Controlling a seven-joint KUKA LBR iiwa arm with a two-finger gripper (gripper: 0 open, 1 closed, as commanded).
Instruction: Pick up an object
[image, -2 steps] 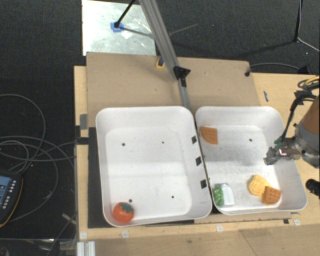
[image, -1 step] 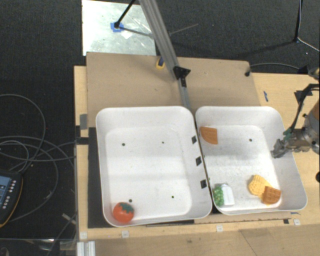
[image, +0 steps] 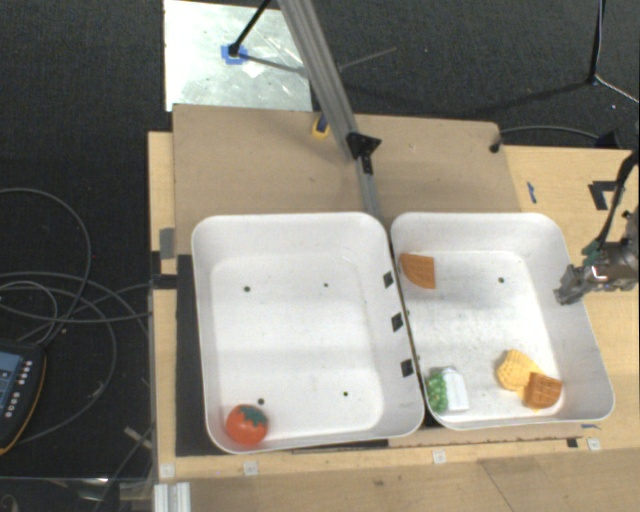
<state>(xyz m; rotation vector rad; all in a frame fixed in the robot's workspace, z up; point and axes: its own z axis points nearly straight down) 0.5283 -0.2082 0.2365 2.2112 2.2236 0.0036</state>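
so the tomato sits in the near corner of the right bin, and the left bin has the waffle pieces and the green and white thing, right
Not quite: the bins are swapped. In the camera view the tomato sits in the near corner of the left bin. The waffle pieces, one near the far wall and two near the front, lie with the green and white thing in the right bin.

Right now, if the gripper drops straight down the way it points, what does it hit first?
Likely the right rim of the right-hand shallow white bin. The two-finger gripper hangs over that edge, pointing down, with none of the bin's objects under it. Depth is unclear from this slanted view, so it may land just inside on bare floor.
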